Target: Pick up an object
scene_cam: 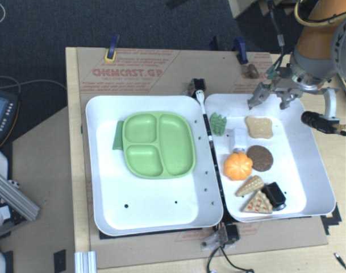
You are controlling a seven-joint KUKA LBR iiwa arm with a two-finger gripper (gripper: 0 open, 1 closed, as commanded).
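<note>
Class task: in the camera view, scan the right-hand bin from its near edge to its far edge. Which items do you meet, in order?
Pizza slice → orange → brown cookie → beige bread slice → gripper hanging over the far edge.

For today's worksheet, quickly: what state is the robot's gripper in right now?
Gripper: open, holding nothing, above the right bin's far end.

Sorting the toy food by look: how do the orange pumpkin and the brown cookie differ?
The orange pumpkin is bright orange, rounded and ribbed; the brown cookie is dark brown and a flat disc. The pumpkin lies nearer the bins' shared wall, the cookie on its far side. Both lie in the right bin, side by side.
</note>
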